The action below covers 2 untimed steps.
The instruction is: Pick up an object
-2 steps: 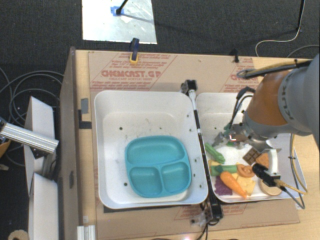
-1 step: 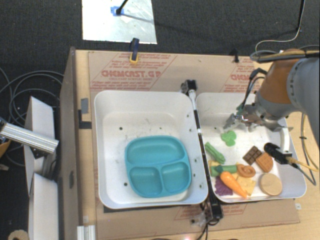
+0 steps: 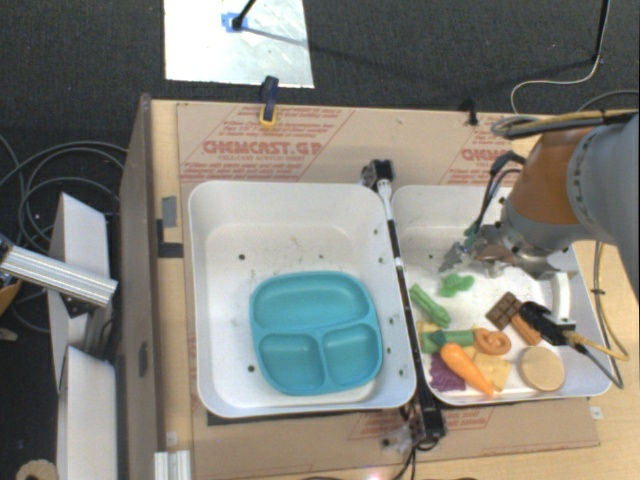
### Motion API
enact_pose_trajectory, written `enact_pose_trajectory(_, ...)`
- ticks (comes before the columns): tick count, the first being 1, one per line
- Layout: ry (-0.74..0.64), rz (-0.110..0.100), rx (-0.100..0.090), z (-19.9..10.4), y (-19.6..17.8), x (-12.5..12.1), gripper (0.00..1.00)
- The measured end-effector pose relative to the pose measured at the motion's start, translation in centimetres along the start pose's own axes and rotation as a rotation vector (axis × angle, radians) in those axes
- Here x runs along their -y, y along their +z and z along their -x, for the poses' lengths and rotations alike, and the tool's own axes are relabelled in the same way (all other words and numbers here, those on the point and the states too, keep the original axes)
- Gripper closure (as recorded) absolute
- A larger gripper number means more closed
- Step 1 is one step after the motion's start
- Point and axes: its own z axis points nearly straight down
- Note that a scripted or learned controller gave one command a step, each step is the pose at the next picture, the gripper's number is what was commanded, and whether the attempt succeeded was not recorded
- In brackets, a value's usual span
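Note:
My gripper hangs low over the back left part of the right bin, just above and behind a small green toy. Nothing shows in its grasp. Toy foods lie in the bin's front half: a pale green pea pod, a carrot, a brown chocolate bar, a pretzel ring and a round tan cookie.
The left bin holds a blue divided plate towards its front. A black clamp bar runs along the wall between the two bins. The arm's orange band crosses the right bin's far side.

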Motion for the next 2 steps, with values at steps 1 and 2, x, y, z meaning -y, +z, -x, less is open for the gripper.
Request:
enact_pose_trajectory(1,0.001,-0.005,-0.001,-0.1,0.1,3.0,0.0)
enact_pose_trajectory(2,-0.001,0.001,0.0,-0.1,-1.0,2.7,1.0)
